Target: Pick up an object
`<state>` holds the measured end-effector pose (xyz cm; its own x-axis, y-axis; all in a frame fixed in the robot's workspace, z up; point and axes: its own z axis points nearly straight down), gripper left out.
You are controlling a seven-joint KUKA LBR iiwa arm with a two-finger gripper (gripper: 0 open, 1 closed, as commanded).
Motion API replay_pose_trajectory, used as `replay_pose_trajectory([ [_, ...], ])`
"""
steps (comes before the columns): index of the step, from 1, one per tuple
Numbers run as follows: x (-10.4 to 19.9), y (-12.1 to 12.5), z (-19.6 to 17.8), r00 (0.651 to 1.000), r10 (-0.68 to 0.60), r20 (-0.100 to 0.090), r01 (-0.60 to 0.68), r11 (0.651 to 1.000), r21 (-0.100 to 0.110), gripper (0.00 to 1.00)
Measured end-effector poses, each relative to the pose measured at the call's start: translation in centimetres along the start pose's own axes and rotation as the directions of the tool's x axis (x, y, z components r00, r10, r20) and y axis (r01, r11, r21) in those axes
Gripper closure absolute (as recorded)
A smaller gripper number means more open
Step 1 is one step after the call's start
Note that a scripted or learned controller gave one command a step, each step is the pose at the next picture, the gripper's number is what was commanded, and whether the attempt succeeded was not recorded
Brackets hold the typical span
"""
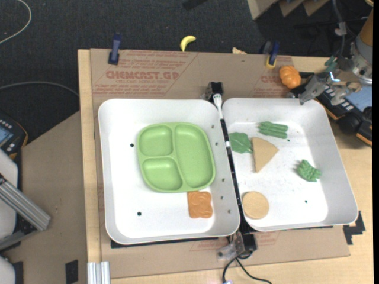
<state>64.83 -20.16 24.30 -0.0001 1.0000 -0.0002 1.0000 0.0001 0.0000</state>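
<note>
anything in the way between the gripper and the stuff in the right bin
Nothing visible blocks it. The gripper hangs over the right bin's far right corner, and the green pieces, tan wedge and round cracker lie apart on the bin floor.

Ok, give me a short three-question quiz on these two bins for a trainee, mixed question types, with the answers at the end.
1. True or false: the green divided plate lies in the left bin.
2. Which piece lies beside that plate in the same bin? A) orange waffle-shaped piece B) tan wedge C) round tan disc
3. How many green pieces lie in the right bin?

Key: 1 true; 2 A; 3 three.
</note>
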Motion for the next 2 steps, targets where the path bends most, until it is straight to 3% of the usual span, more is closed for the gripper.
replay_pose_trajectory([
  [1,-1.4,-6.5,12.6,1.0,0.004,-0.004,-0.004,1.0,0.013,0.0],
  [2,4.2,-12.2,15.3,1.0,-0.001,0.011,0.001,1.0,-0.02,0.0],
])
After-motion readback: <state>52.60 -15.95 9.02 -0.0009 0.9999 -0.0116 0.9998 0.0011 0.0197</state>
